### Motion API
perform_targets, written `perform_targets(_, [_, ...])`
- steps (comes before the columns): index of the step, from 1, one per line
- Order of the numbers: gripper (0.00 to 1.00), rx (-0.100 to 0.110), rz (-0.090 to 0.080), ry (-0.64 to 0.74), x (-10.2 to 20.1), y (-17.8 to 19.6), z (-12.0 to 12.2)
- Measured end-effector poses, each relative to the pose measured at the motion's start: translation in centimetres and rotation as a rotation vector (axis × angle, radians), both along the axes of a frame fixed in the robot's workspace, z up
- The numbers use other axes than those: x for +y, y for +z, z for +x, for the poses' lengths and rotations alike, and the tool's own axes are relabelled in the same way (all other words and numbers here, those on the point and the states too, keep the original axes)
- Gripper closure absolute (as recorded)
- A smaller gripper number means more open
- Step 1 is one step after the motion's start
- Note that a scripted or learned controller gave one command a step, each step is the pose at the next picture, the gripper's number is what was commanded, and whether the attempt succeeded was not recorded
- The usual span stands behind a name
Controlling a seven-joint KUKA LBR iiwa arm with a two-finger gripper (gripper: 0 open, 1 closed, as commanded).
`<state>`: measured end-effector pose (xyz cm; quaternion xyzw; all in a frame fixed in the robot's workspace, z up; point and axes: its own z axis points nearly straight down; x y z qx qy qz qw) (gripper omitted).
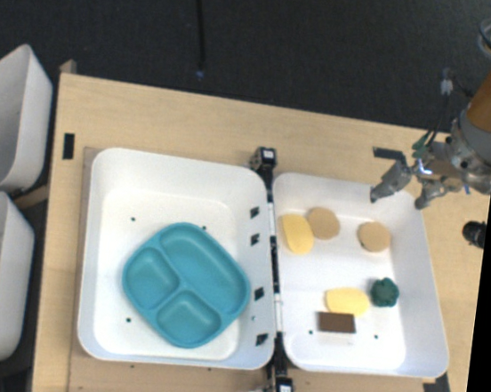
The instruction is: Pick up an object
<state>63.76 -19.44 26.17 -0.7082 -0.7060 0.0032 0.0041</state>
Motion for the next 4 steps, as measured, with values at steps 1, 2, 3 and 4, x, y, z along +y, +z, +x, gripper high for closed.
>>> perform_targets(1, [0.0,-0.013,-0.003,0.003,0.1,0.8,0.2])
perform_targets(2, [0.0,-0.008,-0.003,0.003,0.1,-5.4,0.4])
perform_targets(3, [0.0,-0.008,-0.004,0.0,-0.4,-9.7,0.5])
perform_targets(4, [0.0,-0.01,-0.004,-0.001,-0.4,-13.8,0.5])
